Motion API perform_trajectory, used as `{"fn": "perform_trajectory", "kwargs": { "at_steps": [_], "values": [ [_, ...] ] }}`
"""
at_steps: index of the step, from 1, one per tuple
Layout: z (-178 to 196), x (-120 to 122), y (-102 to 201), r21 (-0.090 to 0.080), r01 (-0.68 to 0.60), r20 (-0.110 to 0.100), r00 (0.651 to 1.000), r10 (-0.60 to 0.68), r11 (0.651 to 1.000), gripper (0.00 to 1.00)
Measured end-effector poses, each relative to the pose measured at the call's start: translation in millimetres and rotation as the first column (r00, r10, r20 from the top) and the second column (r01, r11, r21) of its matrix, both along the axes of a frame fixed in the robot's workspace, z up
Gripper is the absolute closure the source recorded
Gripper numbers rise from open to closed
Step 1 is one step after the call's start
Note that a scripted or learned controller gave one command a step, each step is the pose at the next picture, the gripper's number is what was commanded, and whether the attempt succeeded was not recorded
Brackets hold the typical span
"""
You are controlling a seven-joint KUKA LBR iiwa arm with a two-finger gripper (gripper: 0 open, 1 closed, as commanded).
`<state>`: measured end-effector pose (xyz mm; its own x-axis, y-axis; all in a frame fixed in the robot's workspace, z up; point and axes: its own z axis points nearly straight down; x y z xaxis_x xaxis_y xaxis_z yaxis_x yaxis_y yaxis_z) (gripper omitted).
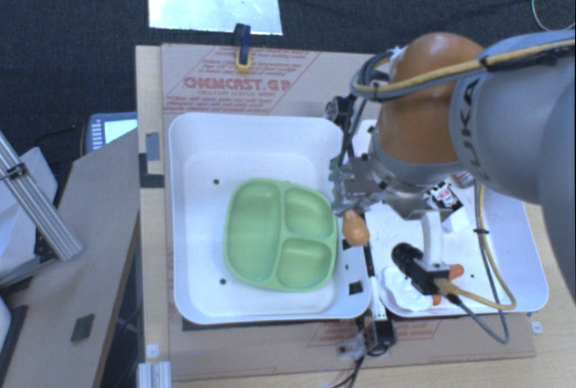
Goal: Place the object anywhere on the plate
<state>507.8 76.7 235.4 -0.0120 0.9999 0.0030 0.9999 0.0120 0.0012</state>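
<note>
- My claw (346, 197) hangs over the wall where the two bins meet, just past the right edge of the green plate (256, 233).
- I cannot tell how wide the claw is open, because the big grey arm (504, 134) hides much of it from my camera.
- A small round orange thing (355, 230) sits right under the tip of the claw, touching it or very close.
- I cannot tell if the claw has hold of the orange thing.
- The orange thing is just beside the plate, not on it.
- The plate lies flat in the left bin (207, 152) and has three parts.
- The right bin (531, 278) is mostly under the arm.
- Both bins sit on a brown sheet with red letters (234, 82) on the table (148, 89).
</note>
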Motion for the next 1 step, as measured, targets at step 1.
{"fn": "perform_trajectory", "kwargs": {
  "at_steps": [1],
  "values": [
    [-16.4, -2.6, 52.2, -0.001, 0.002, -0.003, 1.0, -0.002, 1.0, 1.0]
  ]
}}
